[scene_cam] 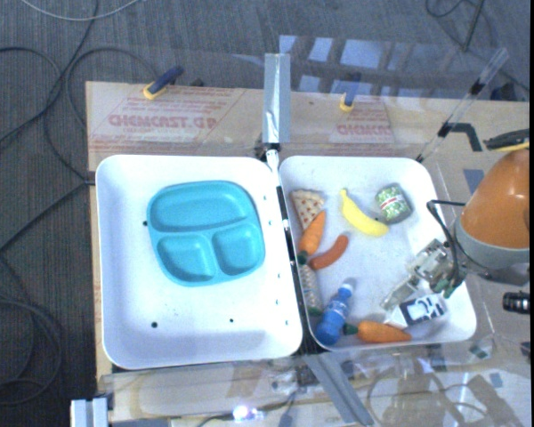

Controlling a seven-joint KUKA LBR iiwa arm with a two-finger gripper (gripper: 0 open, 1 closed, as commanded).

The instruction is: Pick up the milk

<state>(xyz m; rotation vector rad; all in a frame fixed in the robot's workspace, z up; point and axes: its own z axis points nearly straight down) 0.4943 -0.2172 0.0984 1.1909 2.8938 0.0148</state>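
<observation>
Milk [423, 310], a small carton with a dark label, lies in the right bin [427, 178] near its front right corner, just beside a carrot [383, 332]. Just above the carton hangs the claw [418, 278], reaching in from the right on the grey arm [498, 229] with its orange band. Whether the claw is spread or pressed together cannot be told; its metal parts blur together, and it seems to be close over the carton rather than around it. Further left in the same bin sit a blue bottle [336, 312], a second carrot [312, 231], a sausage [329, 250], a banana [363, 215], a green can [392, 202] and a cracker [306, 205]. A blue tray [206, 230] with three compartments lies in the left bin [125, 265]. Both bins rest on the worktop [116, 118].
</observation>
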